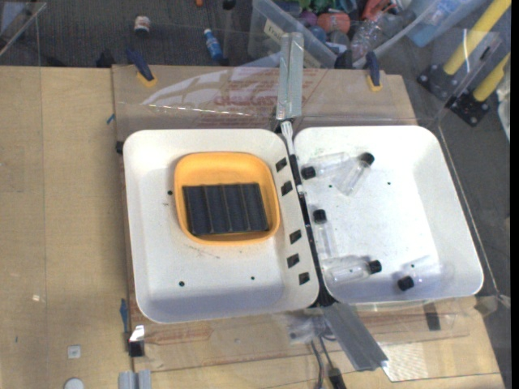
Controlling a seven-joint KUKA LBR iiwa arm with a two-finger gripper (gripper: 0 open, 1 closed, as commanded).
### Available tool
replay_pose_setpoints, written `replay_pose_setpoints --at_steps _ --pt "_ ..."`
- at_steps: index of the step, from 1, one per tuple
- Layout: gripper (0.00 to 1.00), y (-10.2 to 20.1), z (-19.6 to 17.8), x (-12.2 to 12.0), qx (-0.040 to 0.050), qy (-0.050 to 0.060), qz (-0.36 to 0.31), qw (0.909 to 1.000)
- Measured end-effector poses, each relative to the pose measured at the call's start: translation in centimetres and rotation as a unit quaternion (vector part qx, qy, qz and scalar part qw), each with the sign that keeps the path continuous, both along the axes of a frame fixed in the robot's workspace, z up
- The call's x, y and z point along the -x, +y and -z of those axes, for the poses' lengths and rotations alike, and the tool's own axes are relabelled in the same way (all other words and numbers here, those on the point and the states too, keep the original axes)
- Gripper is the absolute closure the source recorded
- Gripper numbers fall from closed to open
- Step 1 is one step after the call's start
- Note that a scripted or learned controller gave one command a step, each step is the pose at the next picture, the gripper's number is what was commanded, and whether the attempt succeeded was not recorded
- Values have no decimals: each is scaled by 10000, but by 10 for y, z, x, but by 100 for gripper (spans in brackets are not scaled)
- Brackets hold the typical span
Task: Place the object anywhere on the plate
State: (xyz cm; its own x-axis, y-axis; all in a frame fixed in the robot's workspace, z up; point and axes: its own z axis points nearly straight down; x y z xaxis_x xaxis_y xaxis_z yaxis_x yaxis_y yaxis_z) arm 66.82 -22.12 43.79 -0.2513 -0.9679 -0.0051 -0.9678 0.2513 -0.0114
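A light wooden bench (57,217) is filling most of the frame, with dark grey carpet showing along the top and right edges. Across the upper middle, a sheet of clear plastic (211,96) is lying over the bench, held by blue clamps. In the upper right, a clear storage tub (349,10) is sitting on the floor, packed with colourful toys.

Two shallow white bins are sitting side by side at the centre. The left bin (154,282) is holding an orange plate (188,168), squarish with rounded corners, and a dark ribbed rectangular block (225,209) is lying flat on the plate's middle. The right bin (405,193) is holding several small clear plastic bottles with black caps: one bottle (349,168) near its upper left, one bottle (320,229) along its left wall, one bottle (353,267) at lower left, and what is probably a fourth bottle (418,275) at the lower right, hard to make out against the white.

A metal divider strip (289,75) is running up from between the bins. The gripper's fingers cannot be judged here.
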Motion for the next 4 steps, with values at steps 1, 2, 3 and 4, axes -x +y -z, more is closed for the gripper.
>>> replay_pose_setpoints --at_steps 1,2,3,4 --pt "100 0 0 0 9 0 -866 9962" --pt "100 0 1 0 23 2 -2456 9694" --pt "100 8 1 0 26 13 -3416 9398" --pt "100 9 1 0 50 8 -4590 8884"
